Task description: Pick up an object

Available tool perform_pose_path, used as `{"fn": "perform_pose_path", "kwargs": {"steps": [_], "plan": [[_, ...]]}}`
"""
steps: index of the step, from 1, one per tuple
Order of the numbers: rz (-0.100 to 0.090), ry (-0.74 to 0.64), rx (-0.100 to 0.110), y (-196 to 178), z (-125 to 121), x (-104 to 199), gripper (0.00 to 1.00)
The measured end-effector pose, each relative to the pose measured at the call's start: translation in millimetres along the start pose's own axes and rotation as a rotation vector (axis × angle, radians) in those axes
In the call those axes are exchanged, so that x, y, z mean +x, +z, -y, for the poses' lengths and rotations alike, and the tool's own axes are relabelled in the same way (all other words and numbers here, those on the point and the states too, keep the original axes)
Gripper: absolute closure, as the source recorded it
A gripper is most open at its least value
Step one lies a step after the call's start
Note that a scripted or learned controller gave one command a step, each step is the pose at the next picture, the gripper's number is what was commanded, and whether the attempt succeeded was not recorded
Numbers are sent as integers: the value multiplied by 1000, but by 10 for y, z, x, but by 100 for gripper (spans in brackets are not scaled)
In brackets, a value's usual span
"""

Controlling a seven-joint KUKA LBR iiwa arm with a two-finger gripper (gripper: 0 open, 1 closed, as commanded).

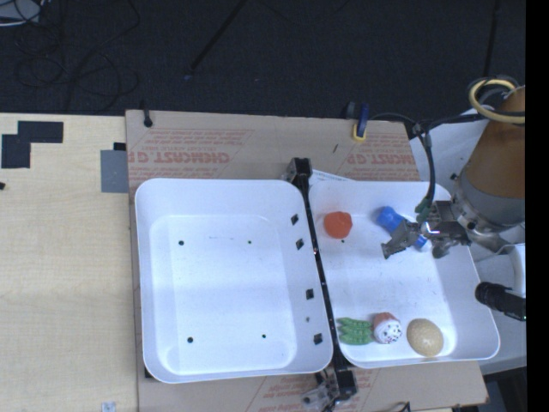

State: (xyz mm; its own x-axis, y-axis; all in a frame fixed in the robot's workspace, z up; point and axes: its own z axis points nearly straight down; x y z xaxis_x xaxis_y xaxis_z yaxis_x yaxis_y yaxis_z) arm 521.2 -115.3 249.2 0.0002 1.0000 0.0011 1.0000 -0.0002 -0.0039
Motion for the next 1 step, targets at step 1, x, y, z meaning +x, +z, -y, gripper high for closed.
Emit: {"fn": "perform_pose_path", "kwargs": {"steps": [1], "plan": [[0, 0, 0, 0, 0, 0, 0]]}}
